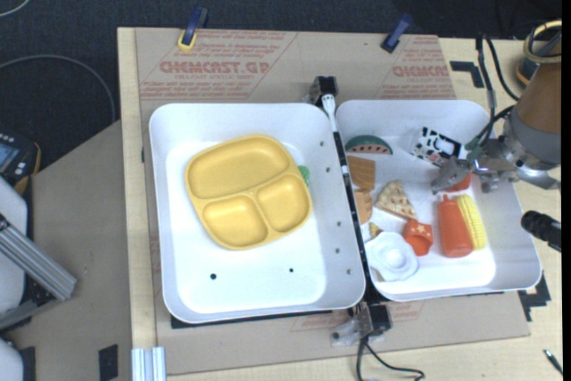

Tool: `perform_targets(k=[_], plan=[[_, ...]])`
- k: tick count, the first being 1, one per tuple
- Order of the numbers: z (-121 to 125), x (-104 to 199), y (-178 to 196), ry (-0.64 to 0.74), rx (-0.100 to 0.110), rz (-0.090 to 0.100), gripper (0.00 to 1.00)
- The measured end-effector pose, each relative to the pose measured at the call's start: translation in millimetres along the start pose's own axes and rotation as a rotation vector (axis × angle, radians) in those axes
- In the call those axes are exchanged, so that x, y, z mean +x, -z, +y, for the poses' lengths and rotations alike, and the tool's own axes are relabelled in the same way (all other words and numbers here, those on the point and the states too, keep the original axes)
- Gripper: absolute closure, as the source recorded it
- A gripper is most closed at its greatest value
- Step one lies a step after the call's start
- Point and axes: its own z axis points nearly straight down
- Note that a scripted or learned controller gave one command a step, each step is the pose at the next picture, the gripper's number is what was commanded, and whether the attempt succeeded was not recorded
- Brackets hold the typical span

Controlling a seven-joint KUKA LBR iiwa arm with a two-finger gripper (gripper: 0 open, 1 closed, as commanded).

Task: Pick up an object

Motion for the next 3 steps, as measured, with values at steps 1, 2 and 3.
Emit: perform_targets(k=[1, 2, 3], plan=[[-6, -6, -56, 0.000, -0.011, -0.006, 0.00], [-6, -5, -75, 0.001, -0.004, -0.001, 0.00], [-5, -6, -63, 0.000, -0.009, -0.003, 1.00]])
